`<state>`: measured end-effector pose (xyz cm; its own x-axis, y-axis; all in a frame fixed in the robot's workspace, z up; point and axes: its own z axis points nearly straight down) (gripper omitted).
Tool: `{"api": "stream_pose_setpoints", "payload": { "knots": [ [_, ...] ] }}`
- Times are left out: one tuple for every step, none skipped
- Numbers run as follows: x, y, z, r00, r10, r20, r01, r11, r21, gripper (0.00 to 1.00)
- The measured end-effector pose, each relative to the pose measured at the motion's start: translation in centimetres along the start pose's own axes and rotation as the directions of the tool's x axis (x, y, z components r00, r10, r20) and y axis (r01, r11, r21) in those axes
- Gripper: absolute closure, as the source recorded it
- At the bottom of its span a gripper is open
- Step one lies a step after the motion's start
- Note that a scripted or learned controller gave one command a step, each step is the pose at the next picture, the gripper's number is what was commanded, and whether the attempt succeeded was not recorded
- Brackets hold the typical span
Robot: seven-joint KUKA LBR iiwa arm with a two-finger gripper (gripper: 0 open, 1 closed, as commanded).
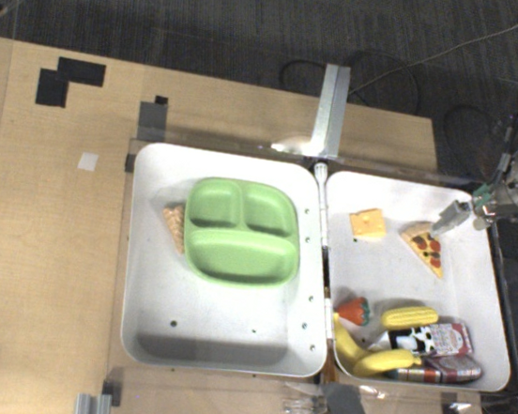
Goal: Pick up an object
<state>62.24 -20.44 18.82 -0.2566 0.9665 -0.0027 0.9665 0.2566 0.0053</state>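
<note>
My gripper (pixel 451 218) reaches in from the right edge, over the back right part of the right bin (pixel 499 328). Its tip hangs just above the upper end of a pizza slice (pixel 425 249) lying on the bin floor. A yellow cheese wedge (pixel 368 223) lies to the left of the slice. Along the front of the same bin are heaped a red tomato (pixel 351 310), a corn cob (pixel 409 316), a banana (pixel 373 359), a cow-patterned carton (pixel 412 341) and a red packet (pixel 450 342). Nothing shows in the gripper's grasp.
The left bin (pixel 215 323) holds a green divided plate (pixel 240 230) with a tan waffle-like piece (pixel 173 226) tucked at its left edge. A metal post (pixel 332 107) stands behind the divider between the bins. Cables lie on the dark floor behind.
</note>
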Motion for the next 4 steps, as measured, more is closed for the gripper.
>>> {"api": "stream_pose_setpoints", "payload": {
  "knots": [
    [0.1,-0.6,9.8,0.997,-0.076,0.004,0.076,0.997,-0.006,0.00],
    [0.2,-0.2,8.5,0.997,-0.079,0.007,0.079,0.997,-0.014,1.00],
    [3.1,3.6,-0.1,0.985,0.175,0.000,-0.175,0.985,-0.001,1.00],
    [3.1,3.6,0.0,0.985,0.175,0.000,-0.175,0.985,-0.001,0.00]
  ]
}}
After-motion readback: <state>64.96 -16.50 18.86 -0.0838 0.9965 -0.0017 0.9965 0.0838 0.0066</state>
